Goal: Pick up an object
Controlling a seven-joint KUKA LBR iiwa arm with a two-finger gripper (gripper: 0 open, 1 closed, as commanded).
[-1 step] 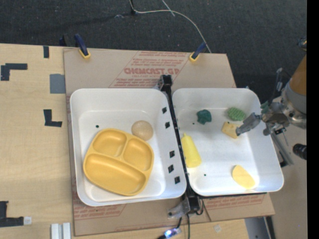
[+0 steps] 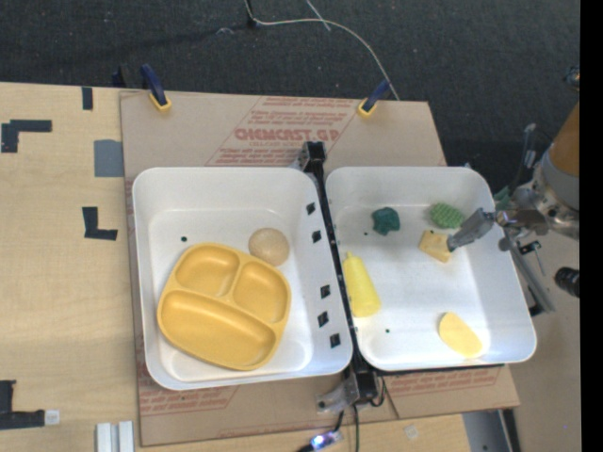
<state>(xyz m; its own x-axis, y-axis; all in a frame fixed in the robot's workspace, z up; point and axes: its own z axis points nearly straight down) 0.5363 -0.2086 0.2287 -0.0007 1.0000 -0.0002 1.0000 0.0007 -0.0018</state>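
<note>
The gripper point(image 2: 468, 231) hangs over the right bin point(image 2: 490, 290), its tip just beside a pale yellow wedge-shaped block point(image 2: 433, 245); whether it is open or holding anything cannot be told. Nearby lie a green ridged piece point(image 2: 446, 216) and a dark green lump point(image 2: 384, 219)

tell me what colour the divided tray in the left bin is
Yellow; the divided plastic tray shows clearly in the camera view.
</note>
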